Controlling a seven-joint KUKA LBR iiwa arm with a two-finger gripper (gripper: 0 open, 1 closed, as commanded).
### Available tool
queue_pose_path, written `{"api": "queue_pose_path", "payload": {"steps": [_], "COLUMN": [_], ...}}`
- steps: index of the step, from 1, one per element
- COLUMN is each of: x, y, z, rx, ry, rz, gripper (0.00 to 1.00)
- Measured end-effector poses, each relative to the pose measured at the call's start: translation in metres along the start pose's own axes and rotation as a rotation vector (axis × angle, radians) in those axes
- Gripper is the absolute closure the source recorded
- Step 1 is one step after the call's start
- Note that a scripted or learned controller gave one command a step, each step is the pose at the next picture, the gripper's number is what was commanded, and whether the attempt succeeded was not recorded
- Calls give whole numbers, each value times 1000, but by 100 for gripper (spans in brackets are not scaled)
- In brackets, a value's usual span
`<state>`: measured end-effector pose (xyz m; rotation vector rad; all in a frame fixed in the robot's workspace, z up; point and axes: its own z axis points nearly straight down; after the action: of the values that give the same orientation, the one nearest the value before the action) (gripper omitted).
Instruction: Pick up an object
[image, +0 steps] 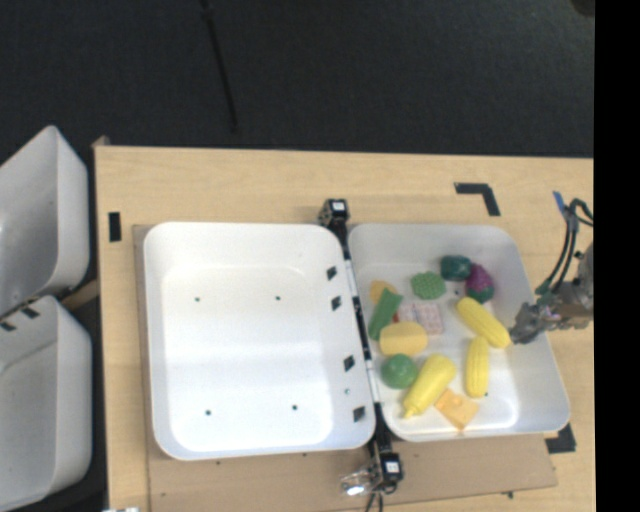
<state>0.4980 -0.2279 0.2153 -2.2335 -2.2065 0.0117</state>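
Gripper (527, 327) of mine, grip state unclear, hung at the right bin's (540, 400) edge, just right of a yellow corn (483, 322) lying diagonally.

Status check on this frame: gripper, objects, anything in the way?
Gripper low at right bin's right side, beside a yellow corn; nothing seen held. Toy food clustered in right bin. Left bin beside it. No obstruction apparent.

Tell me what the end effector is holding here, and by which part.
Nothing visibly held. The end effector sits at the right bin's right edge, beside a yellow corn cob; nothing shows between its tips.
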Motion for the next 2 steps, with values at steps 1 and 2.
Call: {"api": "queue_pose_path", "payload": {"steps": [1,2], "x": [-2,41], "y": [0,87], "z": [-8,-49], "rx": [1,-13], "ry": [-1,2], "rz": [0,-20], "gripper": [100,100]}}
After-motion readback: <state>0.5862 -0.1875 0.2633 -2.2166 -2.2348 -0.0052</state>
